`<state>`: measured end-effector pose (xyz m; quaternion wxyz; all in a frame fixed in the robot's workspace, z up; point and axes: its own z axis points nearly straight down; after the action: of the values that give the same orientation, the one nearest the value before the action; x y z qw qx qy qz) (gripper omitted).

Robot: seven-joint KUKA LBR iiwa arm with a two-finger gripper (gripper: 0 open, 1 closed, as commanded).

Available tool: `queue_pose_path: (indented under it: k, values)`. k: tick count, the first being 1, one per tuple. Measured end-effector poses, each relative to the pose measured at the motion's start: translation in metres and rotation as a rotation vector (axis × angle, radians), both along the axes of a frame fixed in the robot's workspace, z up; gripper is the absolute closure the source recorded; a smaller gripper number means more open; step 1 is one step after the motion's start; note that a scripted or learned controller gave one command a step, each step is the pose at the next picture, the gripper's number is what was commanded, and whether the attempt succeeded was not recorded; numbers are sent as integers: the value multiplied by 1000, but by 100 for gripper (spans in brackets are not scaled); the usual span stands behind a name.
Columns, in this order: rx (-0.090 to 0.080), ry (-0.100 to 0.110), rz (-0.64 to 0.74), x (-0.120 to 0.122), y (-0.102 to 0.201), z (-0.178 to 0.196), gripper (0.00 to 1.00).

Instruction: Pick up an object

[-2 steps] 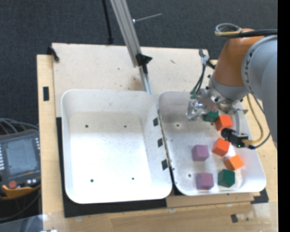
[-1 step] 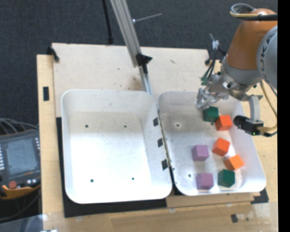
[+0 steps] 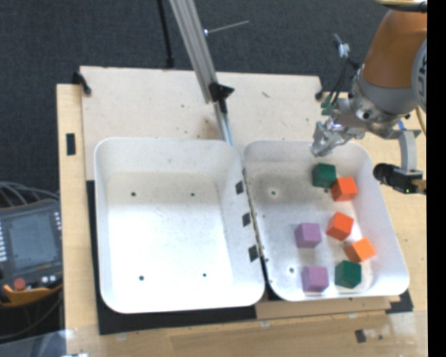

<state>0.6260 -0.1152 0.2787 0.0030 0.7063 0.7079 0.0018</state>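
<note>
The right bin holds several small blocks. A dark green block lies at the back, with an orange block touching its right side. Further forward are another orange block, a purple block, a third orange block, a second purple block and a second green block. My gripper hangs over the bin's back edge, just above and behind the dark green block. Nothing shows between its fingers.
The left bin stands beside the right one, sharing a middle rim. A slanted aluminium pole rises from behind the bins. A teach pendant lies off the bench at the left.
</note>
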Motion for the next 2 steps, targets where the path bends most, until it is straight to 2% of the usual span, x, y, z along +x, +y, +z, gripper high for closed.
queue_pose_path:
  k: [2]
  values:
    - [2,7,4,-48,82,-14,100]
